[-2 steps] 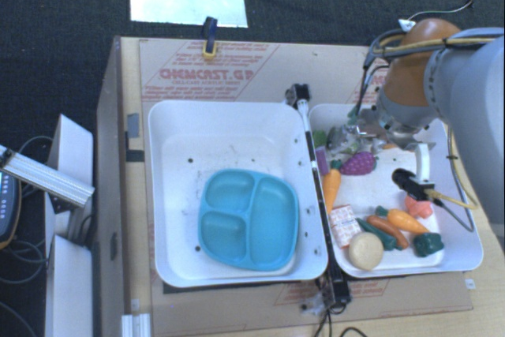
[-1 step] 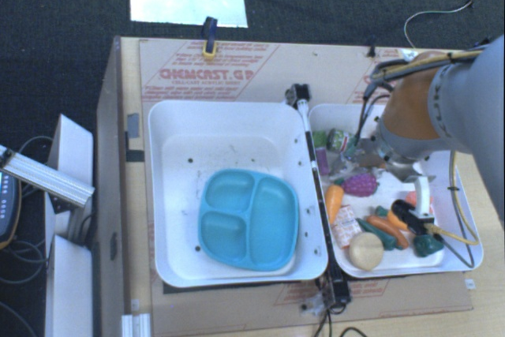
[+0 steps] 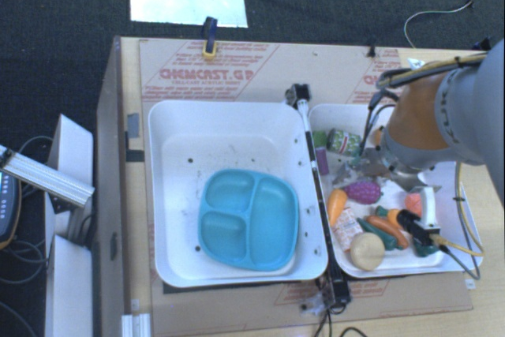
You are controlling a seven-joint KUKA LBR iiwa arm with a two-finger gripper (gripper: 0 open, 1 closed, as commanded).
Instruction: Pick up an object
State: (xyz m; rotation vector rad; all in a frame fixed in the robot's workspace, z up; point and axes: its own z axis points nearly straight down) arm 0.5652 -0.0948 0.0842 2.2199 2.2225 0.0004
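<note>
Camera view: reaching into the right-hand bin, pick not yet made

I am working over the bench point(image 3: 237, 75), and I am judging this as the approach step of the pick, before any grasp. I am going from the biggest things down. The left bin point(image 3: 173, 170) is holding a blue divided plate point(image 3: 248, 219), and I am leaving both alone. My arm point(image 3: 442, 118) is stretching in from the right, across the right bin point(image 3: 394, 268), where the loose toys are lying in a crowd. My gripper point(image 3: 369, 163) is hanging low over the middle of that bin. I cannot tell from this slant whether it is spread or closed, and I am seeing nothing held in it.

The likeliest thing to pick is lying just below the gripper: a purple bunch of grapes point(image 3: 363, 191). A green can point(image 3: 343, 140) is sitting just behind, near the bin's far wall. A carrot point(image 3: 337, 205) is lying beside the grapes toward the divider, and a pale round ball point(image 3: 367, 250) is resting near the front rim.

Next I am needing to settle on one toy, line up straight over it and come down without nudging its close neighbours.
</note>
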